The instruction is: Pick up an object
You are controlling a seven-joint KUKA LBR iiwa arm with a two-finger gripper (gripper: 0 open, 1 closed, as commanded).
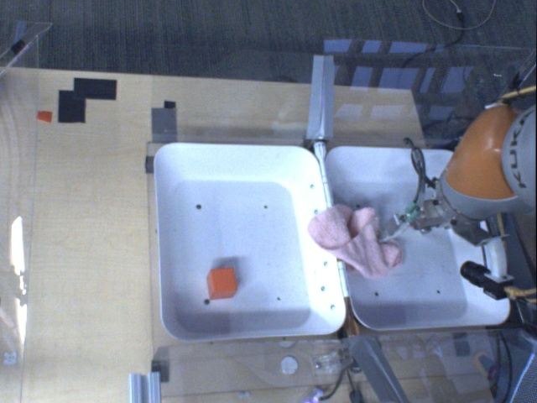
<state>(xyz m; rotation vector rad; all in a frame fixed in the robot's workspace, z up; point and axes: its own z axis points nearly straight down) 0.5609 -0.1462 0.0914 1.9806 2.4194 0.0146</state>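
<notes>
Draping over the bin divider, pink cloth (356, 240), gripper (398, 227) touching it

A robotics lab is showing itself here: a wooden bench (84, 250) is bearing two white bins (168, 225), with cables (457, 11) trailing over grey carpet.

No text, label, brand, number or sign can be read anywhere on the bench or in the bins. The only marks are black blocky patches (82, 97) on the wooden bench top (75, 250) toward ten o'clock, with a small orange square (44, 117) just beside them at their nine o'clock; none of these carries letters or digits.
</notes>
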